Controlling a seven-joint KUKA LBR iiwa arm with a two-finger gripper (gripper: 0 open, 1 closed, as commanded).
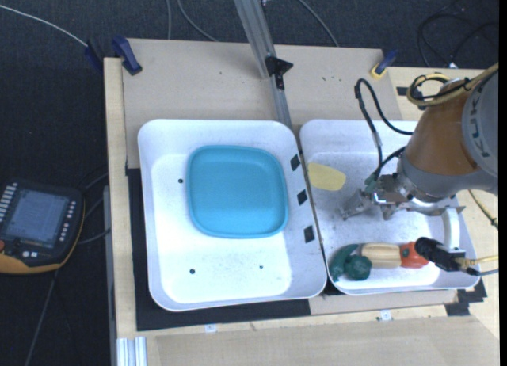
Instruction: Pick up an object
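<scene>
A wooden bench [198, 79] seen from above holds two shallow white bins side by side. The left bin [158, 214] contains a square turquoise plate [236, 190], lying flat near its middle. The grey robot arm [455, 139], with its orange band, reaches in from the right over the right bin [341, 139]. Its gripper [358, 205] hangs low over the middle of that bin, pointing left; the two thin metal fingers [348, 210] appear slightly parted, with nothing between them. Just beyond the fingertips, up and to the left, a flat pale yellow piece [326, 176] lies on the bin floor, close to but apart from the fingers. Below the fingers, along the bin's near wall, lie a dark green rounded object [351, 265], and touching it on the right a tan wooden handle-like object [382, 255] ending in an orange-red tip [409, 254]. A black cable [368, 119] loops from the arm across the bin's far side.
</scene>
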